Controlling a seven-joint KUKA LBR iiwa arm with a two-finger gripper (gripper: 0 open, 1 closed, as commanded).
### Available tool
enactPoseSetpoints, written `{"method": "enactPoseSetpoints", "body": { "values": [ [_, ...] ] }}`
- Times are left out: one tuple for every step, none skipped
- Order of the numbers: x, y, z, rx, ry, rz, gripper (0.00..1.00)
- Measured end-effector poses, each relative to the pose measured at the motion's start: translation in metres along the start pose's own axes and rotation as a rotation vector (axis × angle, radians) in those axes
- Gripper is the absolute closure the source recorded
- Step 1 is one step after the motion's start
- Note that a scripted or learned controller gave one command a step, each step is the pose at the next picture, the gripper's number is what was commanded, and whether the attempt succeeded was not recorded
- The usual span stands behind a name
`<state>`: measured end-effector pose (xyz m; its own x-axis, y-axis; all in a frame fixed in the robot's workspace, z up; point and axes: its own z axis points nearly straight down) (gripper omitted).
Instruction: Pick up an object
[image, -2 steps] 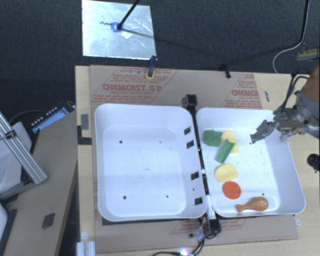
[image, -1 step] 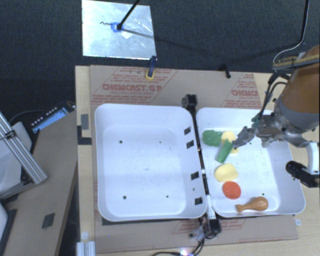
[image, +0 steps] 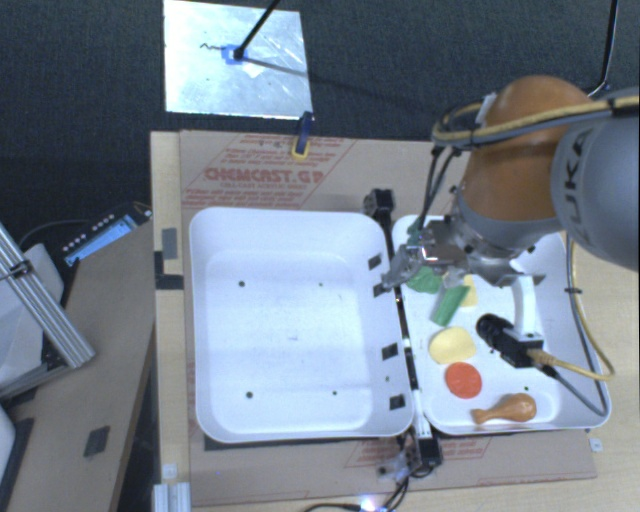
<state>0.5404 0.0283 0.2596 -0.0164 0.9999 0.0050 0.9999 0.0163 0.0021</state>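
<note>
**A:** Where does the gripper (image: 412, 262) stand?

**B:** Low over the upper inner corner of the right bin (image: 565, 400), close to the wall that meets the left bin (image: 290, 320). The grey arm (image: 520, 150), with its orange band, reaches in above the right bin and covers much of its far end.

**A:** Is the claw open or closed?

**B:** That cannot be told; from this slant the wrist hides it.

**A:** And the things that might be picked up?

**B:** All lie in the right bin. A dark green piece (image: 427, 281) sits just beside the gripper. A lighter green stick (image: 450, 303) slants just below it, and whether the two touch is unclear. Next toward the front comes a yellow rounded piece (image: 452, 345), then an orange-red disc (image: 463, 380) just beside it. A tan drumstick-shaped toy (image: 505, 409) lies near the front wall.

**A:** What lies under the bins?

**B:** A cardboard sheet (image: 270, 170) with red lettering.
</note>
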Motion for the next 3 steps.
{"method": "enactPoseSetpoints", "body": {
  "values": [
    [-0.008, 0.001, -0.011, -0.003, -0.005, 0.011, 1.0],
    [-0.078, 0.078, -0.054, -0.01, -0.009, 0.019, 1.0],
    [0.005, 0.077, -0.068, -0.002, -0.002, 0.005, 1.0]
  ]
}}
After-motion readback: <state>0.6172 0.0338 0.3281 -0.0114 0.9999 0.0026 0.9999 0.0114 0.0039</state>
